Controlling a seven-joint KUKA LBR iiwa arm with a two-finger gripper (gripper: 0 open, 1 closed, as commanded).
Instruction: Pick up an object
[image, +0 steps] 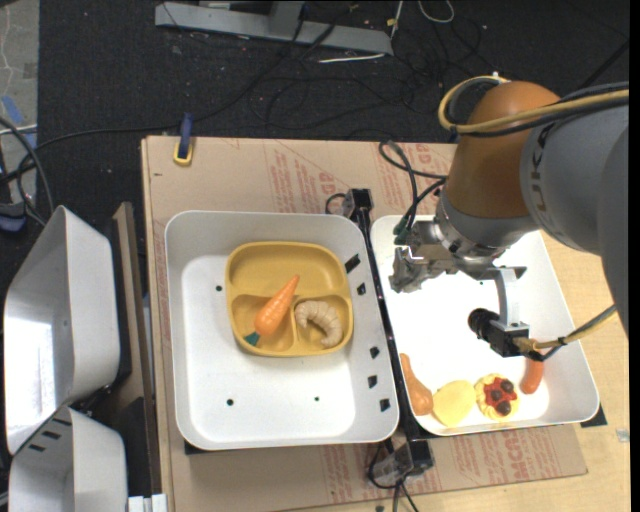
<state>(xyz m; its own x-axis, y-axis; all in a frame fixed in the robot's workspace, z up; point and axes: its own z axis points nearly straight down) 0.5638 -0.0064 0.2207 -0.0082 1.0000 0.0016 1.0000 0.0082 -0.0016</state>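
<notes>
Above right bin, end effector hovers

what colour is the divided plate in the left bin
Yellow. The divided plate shows best in the camera view, holding a carrot and a pale shrimp.

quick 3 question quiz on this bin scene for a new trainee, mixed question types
1. True or false: the carrot lies in the yellow plate.
2. Which bin is the gripper over: left or right?
3. What lies beside the carrot in the plate: A) shrimp B) spoon C) cup

Key
1. True.
2. Right bin.
3. A, the shrimp.
</notes>
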